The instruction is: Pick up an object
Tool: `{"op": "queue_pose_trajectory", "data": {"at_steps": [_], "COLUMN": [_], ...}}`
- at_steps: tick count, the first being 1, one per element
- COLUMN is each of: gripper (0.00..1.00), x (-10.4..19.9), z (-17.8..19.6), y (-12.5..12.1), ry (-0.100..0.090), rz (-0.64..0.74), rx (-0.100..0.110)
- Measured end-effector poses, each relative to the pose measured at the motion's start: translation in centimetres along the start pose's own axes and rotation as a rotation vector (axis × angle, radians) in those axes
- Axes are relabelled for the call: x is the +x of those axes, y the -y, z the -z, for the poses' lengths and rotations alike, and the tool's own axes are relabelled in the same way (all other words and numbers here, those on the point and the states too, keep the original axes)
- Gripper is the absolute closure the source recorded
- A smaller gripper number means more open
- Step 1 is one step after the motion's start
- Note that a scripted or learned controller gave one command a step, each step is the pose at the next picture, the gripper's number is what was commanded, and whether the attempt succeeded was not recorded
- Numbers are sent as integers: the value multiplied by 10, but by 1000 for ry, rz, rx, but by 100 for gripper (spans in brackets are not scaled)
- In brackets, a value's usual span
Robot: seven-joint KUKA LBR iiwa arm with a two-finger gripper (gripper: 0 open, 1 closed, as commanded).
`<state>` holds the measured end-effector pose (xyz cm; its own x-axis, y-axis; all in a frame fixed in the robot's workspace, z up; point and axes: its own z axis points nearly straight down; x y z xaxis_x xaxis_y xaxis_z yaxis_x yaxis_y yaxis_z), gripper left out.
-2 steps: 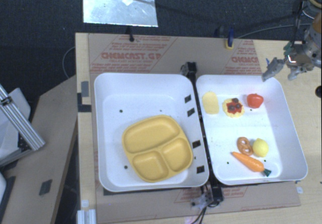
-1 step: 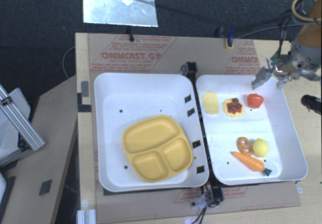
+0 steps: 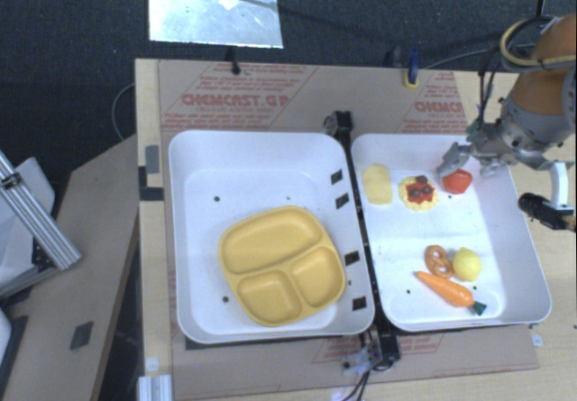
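Right bin [image 3: 514, 246]: end effector [image 3: 460, 165] fingers spread, touching red piece [image 3: 458, 180].

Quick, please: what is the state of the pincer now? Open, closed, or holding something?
Pincer: cannot be told; it sits low over the right bin, right at the red object.

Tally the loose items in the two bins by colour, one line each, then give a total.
Yellow: 3 (divided tray, pale block, lemon)
Red: 1 (red piece by the gripper)
Orange: 1 (carrot)
Brown: 1 (pretzel)
Mixed yellow and red: 1 (small pizza)
Total: 7
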<state>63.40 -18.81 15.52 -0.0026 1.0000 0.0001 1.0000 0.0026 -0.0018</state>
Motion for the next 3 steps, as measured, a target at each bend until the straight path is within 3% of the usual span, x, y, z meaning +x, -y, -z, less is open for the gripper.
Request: {"op": "queue_pose_trajectory", "data": {"at_steps": [1, 2, 3], "gripper": [0, 100, 100], "x": [-5, -5, -2], "z": [-55, -41, 24], "y": [7, 4, 4], "ry": [1, 3, 2], "rz": [-2, 0, 2], "rx": [-2, -10, -10]}}
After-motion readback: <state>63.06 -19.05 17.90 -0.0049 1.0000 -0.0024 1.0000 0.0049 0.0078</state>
